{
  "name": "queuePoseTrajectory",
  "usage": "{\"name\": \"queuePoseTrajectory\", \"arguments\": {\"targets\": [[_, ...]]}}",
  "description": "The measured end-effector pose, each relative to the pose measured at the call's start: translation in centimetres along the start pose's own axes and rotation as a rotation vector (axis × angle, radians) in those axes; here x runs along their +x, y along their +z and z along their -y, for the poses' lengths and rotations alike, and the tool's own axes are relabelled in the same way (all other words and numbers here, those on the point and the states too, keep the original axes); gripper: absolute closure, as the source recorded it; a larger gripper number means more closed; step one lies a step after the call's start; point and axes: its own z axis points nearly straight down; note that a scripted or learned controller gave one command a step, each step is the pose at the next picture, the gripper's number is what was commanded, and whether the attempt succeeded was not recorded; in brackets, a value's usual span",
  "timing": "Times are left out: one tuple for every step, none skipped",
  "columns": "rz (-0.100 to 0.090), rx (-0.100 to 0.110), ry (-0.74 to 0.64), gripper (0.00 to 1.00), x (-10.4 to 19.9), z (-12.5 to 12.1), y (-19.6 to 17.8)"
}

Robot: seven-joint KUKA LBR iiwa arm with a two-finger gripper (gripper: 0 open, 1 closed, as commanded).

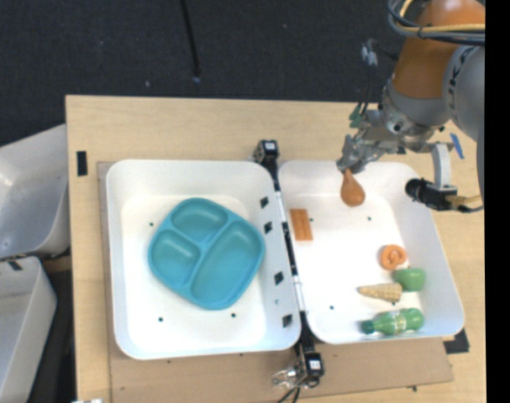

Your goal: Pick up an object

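Green bottle [394,321] lies nearest me; claw [350,168] pinches brown pear-shaped piece [352,190] above right bin [339,330]

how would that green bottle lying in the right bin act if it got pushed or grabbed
The green bottle lies on its side near the right bin's front wall, so a sideways nudge would probably roll it. Its rounded, smooth-looking body may slip between fingers. It looks like a small toy, so it is likely light and stiff.
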Motion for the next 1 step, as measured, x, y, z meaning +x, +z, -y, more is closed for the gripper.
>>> {"name": "queuePoseTrajectory", "arguments": {"targets": [[0.000,0.001,0.000,1.00,4.75,1.01,-0.04]]}}
